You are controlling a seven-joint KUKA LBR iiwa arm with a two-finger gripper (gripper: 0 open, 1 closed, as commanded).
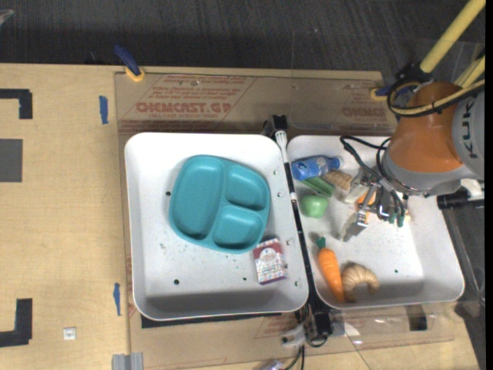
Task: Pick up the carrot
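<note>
The carrot (330, 272) lies in the right bin (408, 272), close to its left wall and toward the near edge, its green top pointing up the view and its orange body slanting down toward a tan shell-shaped thing (359, 278) that sits just beside it. The gripper (358, 223) hangs over the middle of that bin, well apart from the carrot and up-right of it — nothing is between its fingers, though how wide they stand cannot be told from this angle. Farther back in the same bin sit a blue bottle (316, 166), a green round thing (314, 205) and a brownish object (337, 181). The left bin (146, 230) holds a teal divided plate (219, 203) and a small red-and-white packet (269, 261).
</note>
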